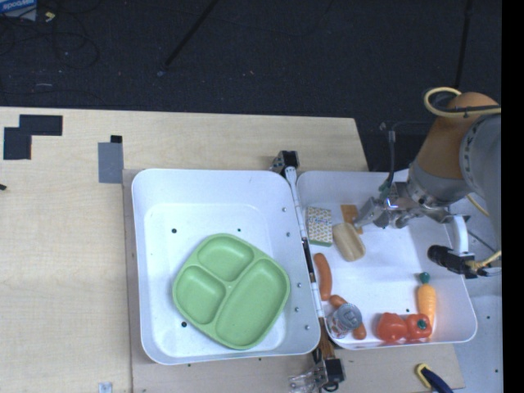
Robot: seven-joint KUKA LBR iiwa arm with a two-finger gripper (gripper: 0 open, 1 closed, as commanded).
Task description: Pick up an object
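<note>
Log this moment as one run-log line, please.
stage: reaching | gripper: over right bin, near bread roll | held: nothing seen | green plate: left bin

Divided plate (232,291) in left bin (155,219); toy foods, maybe sausage (324,275), in right bin (454,322).

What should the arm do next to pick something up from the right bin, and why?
Probably ease the end effector down and slightly left toward the tan bread roll, then close on it. The end effector hovers just right of the roll near the upper part of the right bin, and nothing shows between its tips. The roll is the nearest item, with some room around it.
</note>
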